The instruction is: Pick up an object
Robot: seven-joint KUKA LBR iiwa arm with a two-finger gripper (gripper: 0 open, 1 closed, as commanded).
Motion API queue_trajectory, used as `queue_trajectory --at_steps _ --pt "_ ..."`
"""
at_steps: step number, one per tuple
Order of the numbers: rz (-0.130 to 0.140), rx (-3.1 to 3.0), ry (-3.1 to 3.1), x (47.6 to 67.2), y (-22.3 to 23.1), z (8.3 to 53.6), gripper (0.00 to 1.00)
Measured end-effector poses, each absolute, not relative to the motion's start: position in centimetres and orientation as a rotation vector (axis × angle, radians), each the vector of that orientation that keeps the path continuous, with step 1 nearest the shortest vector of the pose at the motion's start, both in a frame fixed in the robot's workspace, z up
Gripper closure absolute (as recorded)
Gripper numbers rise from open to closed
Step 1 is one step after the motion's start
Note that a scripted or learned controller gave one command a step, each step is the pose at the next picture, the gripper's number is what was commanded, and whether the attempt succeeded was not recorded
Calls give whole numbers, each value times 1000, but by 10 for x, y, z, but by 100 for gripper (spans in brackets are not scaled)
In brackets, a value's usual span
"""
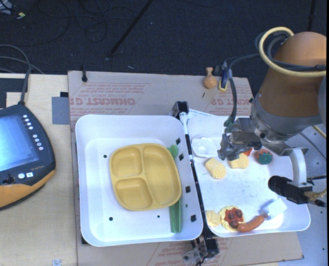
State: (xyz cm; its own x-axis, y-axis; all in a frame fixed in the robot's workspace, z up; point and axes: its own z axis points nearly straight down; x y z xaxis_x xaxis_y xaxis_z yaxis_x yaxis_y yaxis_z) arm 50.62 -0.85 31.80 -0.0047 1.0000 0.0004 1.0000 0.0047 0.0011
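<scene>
Over the right bin [297, 218], seen from the fixed camera above the bench [153, 96], the grey arm with its orange band reaches in from the right, and its end effector [231, 150] hangs low near the bin's upper middle. Whether it is open or closed cannot be told, since the dark wrist parts hide its tip. Just below and left of the end effector lies a yellow corn cob [215, 168], and just right of that a small yellow block [239, 162] sits under the wrist's edge. A red and green toy [263, 157] lies a little farther right of the end effector. A small white cup-like piece [202, 147] rests left of it, near the divider between the bins. Well below the end effector, along the bin's near wall, lie a pale yellow piece [213, 219], a round pizza-like toy [231, 216], a reddish sausage [251, 223] and a white piece [273, 209]. Left of the end effector, across the divider, the left bin [92, 148] holds a yellow divided plate [145, 176] with a green stick [175, 212] along its right side.
</scene>
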Motion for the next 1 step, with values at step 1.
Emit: queue_trajectory --at_steps 1 --pt "-7 2224 2227 487 38 278 100"
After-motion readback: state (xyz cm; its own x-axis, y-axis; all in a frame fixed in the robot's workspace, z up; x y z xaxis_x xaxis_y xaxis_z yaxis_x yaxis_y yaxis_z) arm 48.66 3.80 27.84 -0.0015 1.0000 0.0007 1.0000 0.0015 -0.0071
